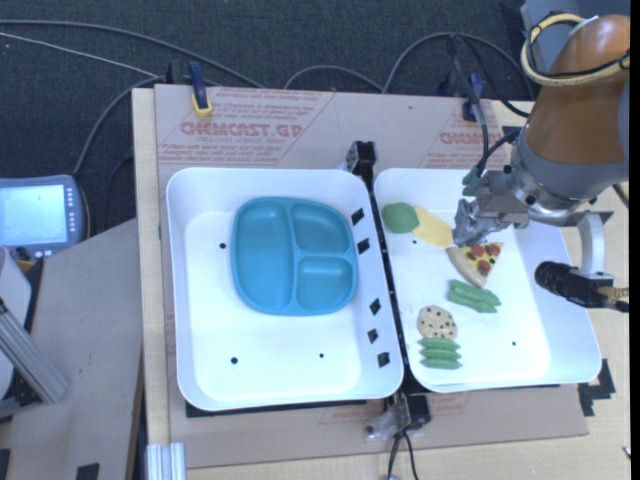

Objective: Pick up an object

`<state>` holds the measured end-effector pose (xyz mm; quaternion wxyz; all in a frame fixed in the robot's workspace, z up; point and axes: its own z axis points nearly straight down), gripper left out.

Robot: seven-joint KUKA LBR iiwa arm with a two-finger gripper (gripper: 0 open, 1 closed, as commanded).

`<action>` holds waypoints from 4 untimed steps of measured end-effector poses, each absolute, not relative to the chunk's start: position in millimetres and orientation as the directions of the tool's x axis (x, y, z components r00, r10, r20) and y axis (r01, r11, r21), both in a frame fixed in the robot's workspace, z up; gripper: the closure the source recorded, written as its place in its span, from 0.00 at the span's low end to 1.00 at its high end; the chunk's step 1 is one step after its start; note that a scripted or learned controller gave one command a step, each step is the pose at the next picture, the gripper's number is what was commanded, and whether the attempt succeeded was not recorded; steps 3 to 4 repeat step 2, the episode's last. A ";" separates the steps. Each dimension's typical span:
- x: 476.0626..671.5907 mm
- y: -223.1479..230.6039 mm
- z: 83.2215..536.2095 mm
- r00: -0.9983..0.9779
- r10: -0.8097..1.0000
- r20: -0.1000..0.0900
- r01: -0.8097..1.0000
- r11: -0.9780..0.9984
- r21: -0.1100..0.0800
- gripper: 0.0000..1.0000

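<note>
Two shallow white bins sit side by side on a cardboard-topped bench, where the gripper (478,230) hangs low in the right bin (540,353), directly over a toy pizza slice (477,263); whether it has closed cannot be told. Scattered toy food lies around it for picking: a yellow piece (434,230), green leaf (399,217), pea pod (473,296) and cookie (436,321). A blue divided plate (293,255) lies in the left bin (200,298).

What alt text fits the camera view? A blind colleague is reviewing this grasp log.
The gripper hangs low over a pizza slice toy in the right bin, among a cookie and green and yellow toy foods. The left bin holds a blue divided plate.
</note>
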<state>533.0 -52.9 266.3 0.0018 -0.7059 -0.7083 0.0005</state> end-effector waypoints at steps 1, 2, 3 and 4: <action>524.8 -0.2 242.7 -0.003 1.000 0.002 1.000 0.003 -0.005 1.00; 509.8 54.4 224.4 -0.005 1.000 0.002 1.000 0.005 -0.006 1.00; 509.8 54.4 224.4 -0.005 1.000 0.002 1.000 0.005 -0.006 1.00; 509.8 54.4 224.4 -0.005 1.000 0.002 1.000 0.005 -0.006 1.00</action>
